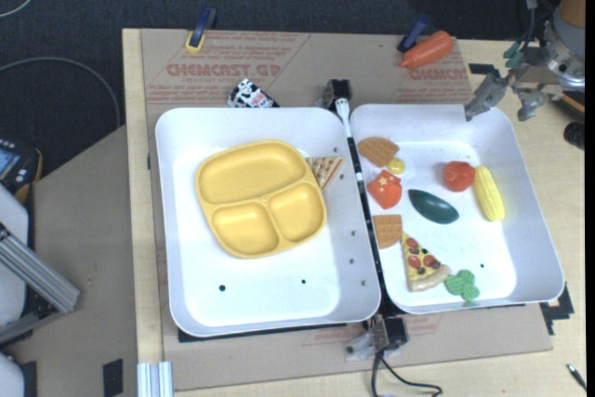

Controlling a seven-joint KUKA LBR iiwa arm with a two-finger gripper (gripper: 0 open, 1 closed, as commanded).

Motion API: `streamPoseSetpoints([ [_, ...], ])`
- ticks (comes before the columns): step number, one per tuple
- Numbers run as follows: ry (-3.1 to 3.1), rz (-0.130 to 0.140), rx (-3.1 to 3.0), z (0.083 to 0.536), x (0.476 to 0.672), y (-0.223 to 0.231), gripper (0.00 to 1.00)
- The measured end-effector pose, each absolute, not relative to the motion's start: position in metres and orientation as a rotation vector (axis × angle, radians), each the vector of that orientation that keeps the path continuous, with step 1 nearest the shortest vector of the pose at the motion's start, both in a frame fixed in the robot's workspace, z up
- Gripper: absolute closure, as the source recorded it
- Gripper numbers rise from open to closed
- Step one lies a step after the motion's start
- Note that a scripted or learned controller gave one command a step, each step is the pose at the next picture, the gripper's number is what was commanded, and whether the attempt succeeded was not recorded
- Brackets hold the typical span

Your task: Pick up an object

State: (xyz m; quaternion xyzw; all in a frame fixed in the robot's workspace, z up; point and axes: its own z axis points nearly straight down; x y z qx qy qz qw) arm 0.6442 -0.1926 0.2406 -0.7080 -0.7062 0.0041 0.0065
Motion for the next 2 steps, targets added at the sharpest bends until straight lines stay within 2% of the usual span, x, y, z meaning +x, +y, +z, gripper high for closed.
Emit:
streamPoseSetpoints([
  [1, -2.221, 0.000, -2.221, 0.250, 0.647, -0.192, 0.00],
  [2, -2.219, 0.003, -2.219, 0.205, 0.639, -0.191, 0.00],
])
